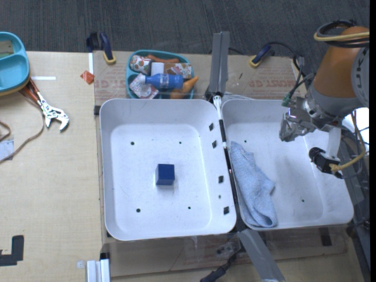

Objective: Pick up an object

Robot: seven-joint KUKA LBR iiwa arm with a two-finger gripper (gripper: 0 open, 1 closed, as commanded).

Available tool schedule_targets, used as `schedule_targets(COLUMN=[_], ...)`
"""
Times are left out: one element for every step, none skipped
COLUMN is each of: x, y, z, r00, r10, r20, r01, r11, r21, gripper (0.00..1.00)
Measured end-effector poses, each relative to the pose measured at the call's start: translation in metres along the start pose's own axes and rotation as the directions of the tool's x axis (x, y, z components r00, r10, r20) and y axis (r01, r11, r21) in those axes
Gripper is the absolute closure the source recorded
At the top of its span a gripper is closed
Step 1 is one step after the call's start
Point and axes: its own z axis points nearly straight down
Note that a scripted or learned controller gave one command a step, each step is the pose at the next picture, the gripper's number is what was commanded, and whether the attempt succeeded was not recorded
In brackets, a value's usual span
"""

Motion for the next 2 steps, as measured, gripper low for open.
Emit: schedule_targets(x=[-0.048, -0.016], y=[0.035, 0.001], z=[-0.057, 0.039], r00=[0.986, 0.997], r10=[-0.164, 0.076], r20=[0.002, -0.001], r01=[0.164, -0.076], r11=[0.986, 0.997], r21=[-0.004, 0.0], gripper=[1.0, 1.0])
